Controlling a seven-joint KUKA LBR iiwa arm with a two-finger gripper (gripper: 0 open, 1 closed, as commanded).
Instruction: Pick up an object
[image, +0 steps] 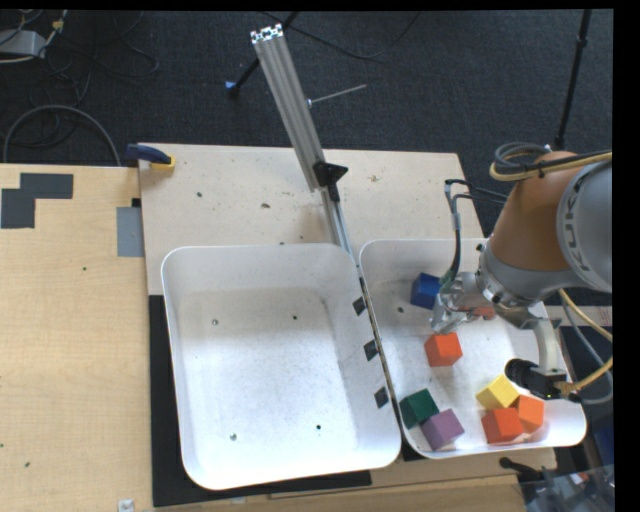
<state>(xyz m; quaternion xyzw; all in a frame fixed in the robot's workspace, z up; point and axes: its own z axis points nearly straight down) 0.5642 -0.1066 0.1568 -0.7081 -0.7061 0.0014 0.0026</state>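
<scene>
**Hand poised above the orange cube in the right bin**

A pale wooden tabletop is being seen from above, with dark carpet and loose cables lying beyond it. A slanted aluminium rail is rising from the tabletop's middle. Two white bins are being carried side by side: the left bin and the right bin.

The arm is being reached in from the right, and the hand is being held low over the right bin. Whether its fingers are apart or together cannot be told, as they are blurred and small.

An orange cube is lying just below the hand, very near it; contact cannot be judged. A blue cube is sitting just beside the hand on its left. Near the bin's front edge, a green cube, a purple cube, a yellow cube and two more orange blocks are being clustered. The orange cube is sitting slightly rotated against the bin walls; being cubic, no long axis is being shown.
</scene>
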